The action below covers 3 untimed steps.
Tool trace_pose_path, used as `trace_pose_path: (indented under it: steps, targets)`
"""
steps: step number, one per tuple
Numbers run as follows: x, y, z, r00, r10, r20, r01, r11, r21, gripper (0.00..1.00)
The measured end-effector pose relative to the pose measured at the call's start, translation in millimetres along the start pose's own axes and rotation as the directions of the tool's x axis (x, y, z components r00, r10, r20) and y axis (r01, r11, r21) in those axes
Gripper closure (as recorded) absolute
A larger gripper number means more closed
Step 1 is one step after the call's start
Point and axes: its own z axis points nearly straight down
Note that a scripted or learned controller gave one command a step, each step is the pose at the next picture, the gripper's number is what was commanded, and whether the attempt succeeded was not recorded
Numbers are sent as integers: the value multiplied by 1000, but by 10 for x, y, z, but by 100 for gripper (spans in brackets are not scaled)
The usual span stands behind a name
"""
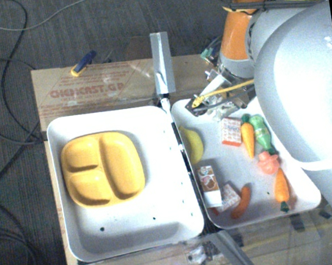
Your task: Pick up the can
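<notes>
Two shallow white plastic bins sit side by side on a brown cardboard sheet (85, 88); the left bin (70, 235) holds a yellow divided plastic plate (103, 168) with three compartments, lying flat towards its near-left side.

The bulky grey robot arm (300, 78) with its orange band (238, 34) comes in from the right and covers the right edge of the right bin (253, 174); the dark two-finger gripper (210, 98) hangs over that bin's far end, near the rim, with a thin yellow strip (225, 91) crossing it. Whether the gripper is apart or together I cannot tell (it is dark, small and partly masked by the wrist), and nothing is seen clamped in it.

The can is hard to pick out for certain; the likeliest thing is a small brown-labelled container with a white lower end (210, 185), lying near the bin's left wall, well apart from the gripper. Just beside it lie a small crumpled packet (230, 194) and a reddish toy sausage (241, 202). A yellow rounded banana-like piece (194, 145) lies against the left wall further back; a red-and-white printed box (231, 131), an orange toy carrot (248, 138) and a green toy vegetable (260, 133) lie close together mid-bin; a pink-red toy piece (269, 163) and a second orange carrot (280, 187) lie by the arm.
</notes>
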Motion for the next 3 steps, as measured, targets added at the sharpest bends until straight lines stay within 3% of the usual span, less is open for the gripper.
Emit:
trace_pose_path:
  steps: [1, 2, 3]
  targets:
    - [-277, -893, -575, 991, 136, 0, -136, 991, 4, 100]
    - [-1038, -1618, -52, 971, 238, 3, -238, 971, 5, 100]
    - [-1061, -1577, 17, 998, 68, 2, -68, 998, 6, 100]
